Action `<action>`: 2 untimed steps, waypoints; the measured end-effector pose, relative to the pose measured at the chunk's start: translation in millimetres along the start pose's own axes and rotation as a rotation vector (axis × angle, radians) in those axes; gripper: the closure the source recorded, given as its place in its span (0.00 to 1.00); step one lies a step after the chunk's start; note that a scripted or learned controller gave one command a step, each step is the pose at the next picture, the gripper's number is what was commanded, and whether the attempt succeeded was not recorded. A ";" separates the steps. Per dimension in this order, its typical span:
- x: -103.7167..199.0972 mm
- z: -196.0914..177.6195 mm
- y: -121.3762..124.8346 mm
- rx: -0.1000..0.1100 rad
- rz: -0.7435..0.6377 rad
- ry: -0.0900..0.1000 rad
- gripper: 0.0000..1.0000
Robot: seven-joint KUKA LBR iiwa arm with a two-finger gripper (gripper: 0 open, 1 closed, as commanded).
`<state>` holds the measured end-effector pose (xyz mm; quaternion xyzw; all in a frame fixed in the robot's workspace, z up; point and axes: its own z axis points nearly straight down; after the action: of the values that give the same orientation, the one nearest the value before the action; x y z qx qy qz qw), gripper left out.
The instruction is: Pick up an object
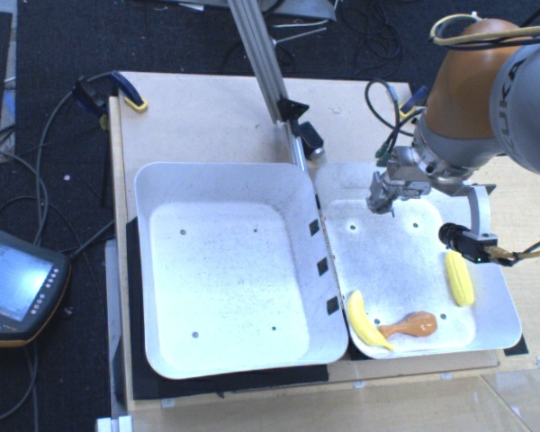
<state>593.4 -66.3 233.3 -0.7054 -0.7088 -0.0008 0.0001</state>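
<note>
In the right bin (391, 259) lie three things: a yellow banana (364, 321) at the front left, a brown drumstick-shaped toy (410, 326) beside it, and a yellow corn cob (459, 278) near the right wall. My gripper (384, 196) hangs over the back of this bin, well apart from all three. Nothing shows between its fingers.
The left bin (225, 273) sits beside the right one. A slanted metal camera mast (265, 57) rises behind the bins. A black cable end with a connector (463, 239) hangs by the corn cob. A teach pendant (18, 282) lies off the bench to the left.
</note>
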 end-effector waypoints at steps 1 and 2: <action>53.0 -9.5 -18.8 0.000 0.000 0.000 1.00; 107.1 -15.6 -28.8 0.001 -0.001 0.000 1.00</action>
<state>564.1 40.6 248.9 -0.7052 -0.7090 -0.0006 0.0003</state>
